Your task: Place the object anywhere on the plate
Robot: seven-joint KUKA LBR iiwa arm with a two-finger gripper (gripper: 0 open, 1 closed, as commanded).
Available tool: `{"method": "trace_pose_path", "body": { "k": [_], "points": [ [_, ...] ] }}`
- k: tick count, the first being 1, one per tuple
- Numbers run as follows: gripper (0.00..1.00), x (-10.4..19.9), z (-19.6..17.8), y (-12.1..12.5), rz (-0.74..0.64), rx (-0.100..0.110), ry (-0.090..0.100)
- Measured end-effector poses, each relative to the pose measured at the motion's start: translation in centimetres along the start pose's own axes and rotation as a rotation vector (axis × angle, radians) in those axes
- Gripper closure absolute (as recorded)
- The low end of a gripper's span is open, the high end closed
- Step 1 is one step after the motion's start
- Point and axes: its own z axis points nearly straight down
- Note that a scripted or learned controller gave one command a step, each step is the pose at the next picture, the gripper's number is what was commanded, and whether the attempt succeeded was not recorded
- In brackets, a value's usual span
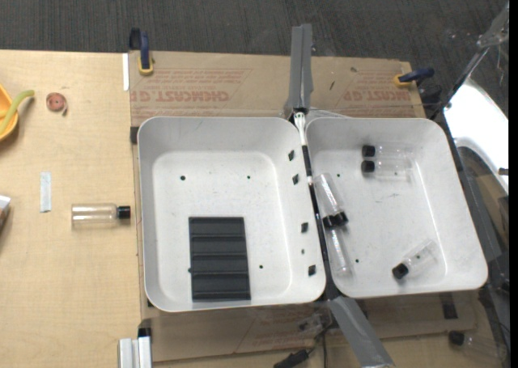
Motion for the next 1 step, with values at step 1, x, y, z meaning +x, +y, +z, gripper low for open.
{"method": "trace_pose_path", "body": {
  "k": [1],
  "points": [
    [0.00,5.57,-0.02,-1.67,0.174,0.000,0.000]
  ]
}}
